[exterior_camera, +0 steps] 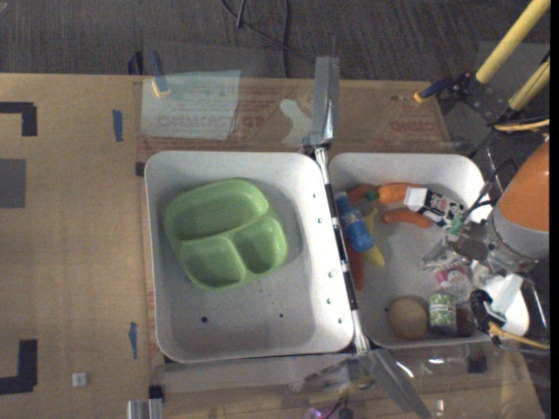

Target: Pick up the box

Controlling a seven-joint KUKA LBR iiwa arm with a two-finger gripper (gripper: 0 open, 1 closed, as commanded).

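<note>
The box (434, 202) is small and white with a black and coloured print. It lies near the far right of the right bin (397, 166), next to an orange carrot-shaped toy (393, 192). My gripper (447, 253) hangs over the right side of that bin, a little nearer the camera than the box and apart from it. The grey arm with its orange band (528, 201) comes in from the right. A small pink and white item (452, 276) lies just below the gripper.
The right bin also holds an orange sausage (406, 218), a blue bottle (355, 230), a yellow piece (374, 253), a brown ball (407, 317) and a green can (442, 310). A green divided plate (227, 232) lies in the left bin (175, 321).
</note>
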